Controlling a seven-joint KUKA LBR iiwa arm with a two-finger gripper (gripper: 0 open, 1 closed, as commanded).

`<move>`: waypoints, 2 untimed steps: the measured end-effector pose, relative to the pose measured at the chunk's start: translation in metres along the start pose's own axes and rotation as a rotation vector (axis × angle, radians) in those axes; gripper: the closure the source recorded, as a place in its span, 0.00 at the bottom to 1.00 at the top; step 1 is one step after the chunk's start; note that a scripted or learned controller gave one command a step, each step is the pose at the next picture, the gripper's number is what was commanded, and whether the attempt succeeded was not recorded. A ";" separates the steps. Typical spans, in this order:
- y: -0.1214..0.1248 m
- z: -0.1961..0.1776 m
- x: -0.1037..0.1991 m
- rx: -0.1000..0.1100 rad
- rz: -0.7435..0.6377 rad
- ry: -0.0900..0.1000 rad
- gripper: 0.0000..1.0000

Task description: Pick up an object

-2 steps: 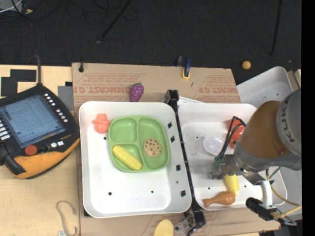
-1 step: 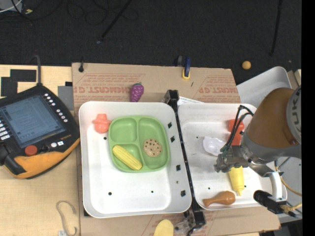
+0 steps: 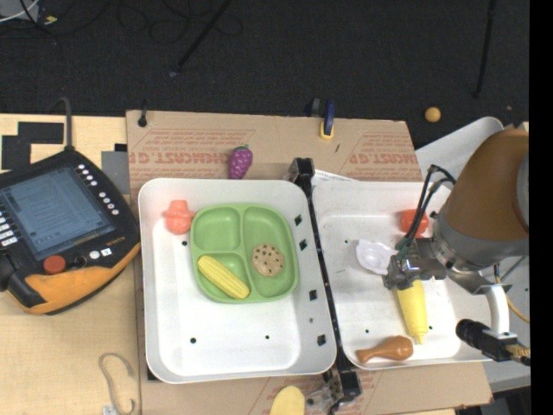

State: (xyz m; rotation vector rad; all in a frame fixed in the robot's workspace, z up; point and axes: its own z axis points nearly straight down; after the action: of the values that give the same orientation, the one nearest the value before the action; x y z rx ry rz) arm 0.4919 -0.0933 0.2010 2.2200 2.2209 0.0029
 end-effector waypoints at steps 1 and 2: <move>0.001 -0.028 -0.001 0.002 0.000 0.000 1.00; 0.028 -0.035 0.041 0.003 -0.003 0.001 1.00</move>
State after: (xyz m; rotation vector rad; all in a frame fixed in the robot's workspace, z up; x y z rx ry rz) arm 0.5200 -0.0521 0.2363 2.2186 2.2263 0.0008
